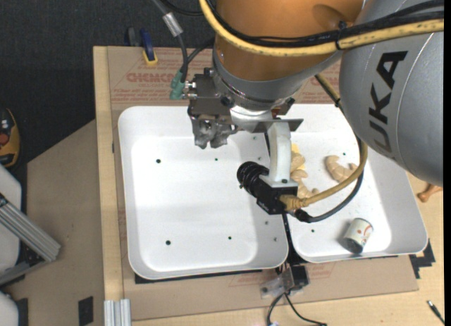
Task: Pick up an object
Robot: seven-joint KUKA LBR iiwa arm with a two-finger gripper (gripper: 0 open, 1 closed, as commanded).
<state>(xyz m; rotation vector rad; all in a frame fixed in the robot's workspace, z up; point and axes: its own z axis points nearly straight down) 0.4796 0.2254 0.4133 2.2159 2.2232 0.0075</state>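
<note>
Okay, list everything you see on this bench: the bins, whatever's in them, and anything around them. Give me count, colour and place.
Bins: two, white, side by side on the board.
Board: one, brown with red lettering, under both bins.
Tan pieces: at least two, tan, in the right bin; those near the divider are partly hidden by the robot.
Small cylinder: one, grey and white with a red mark, near side of the right bin.
Clip-like item: one, blue and yellow, at the board's far edge.
Arm: one, grey with an orange band, reaching in from the right.
Gripper: one, dark grey, over the far part of the left bin.
</note>
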